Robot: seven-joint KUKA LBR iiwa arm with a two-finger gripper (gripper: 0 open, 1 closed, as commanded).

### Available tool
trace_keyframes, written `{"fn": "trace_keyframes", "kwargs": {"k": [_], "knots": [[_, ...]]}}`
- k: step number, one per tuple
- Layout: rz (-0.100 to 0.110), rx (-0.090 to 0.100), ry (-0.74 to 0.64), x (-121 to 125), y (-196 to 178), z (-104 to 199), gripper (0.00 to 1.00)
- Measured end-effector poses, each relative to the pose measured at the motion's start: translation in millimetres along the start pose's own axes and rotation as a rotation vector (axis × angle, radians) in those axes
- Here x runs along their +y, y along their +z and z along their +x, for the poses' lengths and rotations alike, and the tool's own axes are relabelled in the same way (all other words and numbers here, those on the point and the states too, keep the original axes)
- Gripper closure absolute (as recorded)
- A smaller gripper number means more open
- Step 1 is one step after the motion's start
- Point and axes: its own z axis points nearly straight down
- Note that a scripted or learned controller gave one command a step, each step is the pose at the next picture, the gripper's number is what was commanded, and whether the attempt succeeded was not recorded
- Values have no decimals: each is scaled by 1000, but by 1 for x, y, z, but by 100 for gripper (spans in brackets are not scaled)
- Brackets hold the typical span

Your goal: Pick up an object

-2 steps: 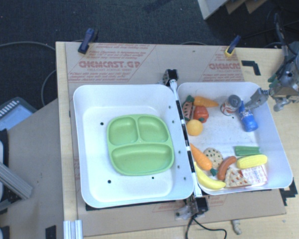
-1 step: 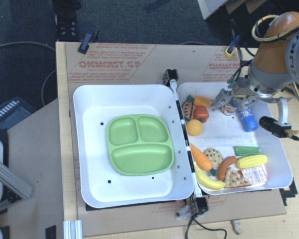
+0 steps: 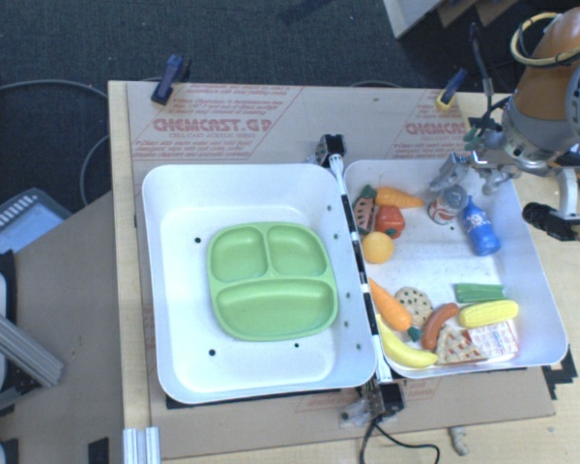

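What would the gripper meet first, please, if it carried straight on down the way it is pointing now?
Most likely the small can lying in the right bin: the gripper hangs just above it, pointing down. The blue bottle lies close beside it, so with depth unclear from this slanted view, that could be touched instead.

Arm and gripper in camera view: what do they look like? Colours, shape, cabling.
The arm is a rounded grey body with a glossy orange band above the wrist. A dark cable loops beside it at the top. The gripper is a small metallic grey assembly with two thin fingers. No markings legible.
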Motion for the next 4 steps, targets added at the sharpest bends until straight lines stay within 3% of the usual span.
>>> {"fn": "trace_keyframes", "kwargs": {"k": [1, 2, 3, 4], "knots": [[-5, 0, -2, -21, 41, -25, 0], [-6, 1, -2, -12, 53, -8, 0], [0, 1, 0, -19, 55, -12, 0], [3, 2, -1, -42, 57, 18, 0]]}}
